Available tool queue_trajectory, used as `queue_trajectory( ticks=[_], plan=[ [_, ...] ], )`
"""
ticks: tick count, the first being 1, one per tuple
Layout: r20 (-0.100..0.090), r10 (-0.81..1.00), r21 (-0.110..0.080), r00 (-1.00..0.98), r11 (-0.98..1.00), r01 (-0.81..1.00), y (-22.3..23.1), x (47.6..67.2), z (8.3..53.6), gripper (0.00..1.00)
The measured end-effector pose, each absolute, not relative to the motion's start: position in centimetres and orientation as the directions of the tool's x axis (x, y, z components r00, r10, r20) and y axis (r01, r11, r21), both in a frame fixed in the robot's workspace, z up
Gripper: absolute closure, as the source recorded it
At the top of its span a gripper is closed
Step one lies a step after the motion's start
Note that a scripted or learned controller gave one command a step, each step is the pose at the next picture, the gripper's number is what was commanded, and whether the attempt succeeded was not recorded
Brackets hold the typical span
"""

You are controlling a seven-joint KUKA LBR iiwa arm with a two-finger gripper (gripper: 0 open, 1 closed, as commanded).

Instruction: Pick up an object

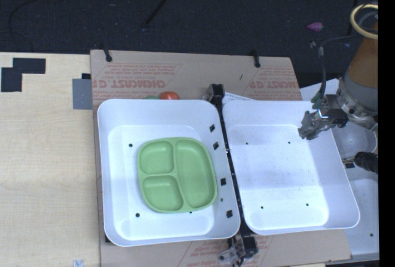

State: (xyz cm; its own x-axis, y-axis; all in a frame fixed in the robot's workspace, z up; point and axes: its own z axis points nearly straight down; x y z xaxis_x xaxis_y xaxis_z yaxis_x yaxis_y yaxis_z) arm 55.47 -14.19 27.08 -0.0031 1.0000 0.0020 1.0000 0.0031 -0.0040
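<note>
Plate (177, 174): green, divided, likely light, stiff, slick; I'd grip its raised rim.
Gripper (307, 131): finger state, I cannot tell.

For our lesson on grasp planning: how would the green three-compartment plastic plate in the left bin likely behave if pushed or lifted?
The green three-compartment plastic plate looks moulded and rigid, so it probably stays stiff. It lies flat and low, so it should slide on the white left bin rather than tip or roll. Its thin rim likely offers the only grip.
</note>
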Motion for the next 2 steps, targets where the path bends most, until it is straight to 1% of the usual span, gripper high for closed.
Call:
queue_trajectory(
  ticks=[1,2],
  plan=[
    [0.001,1.0,-0.003,-0.004,0.004,1.0,-8.8,56.5,27.2,1.0],
    [0.002,1.0,-0.004,-0.005,0.005,1.0,-3.5,56.5,27.2,1.0]
  ],
)
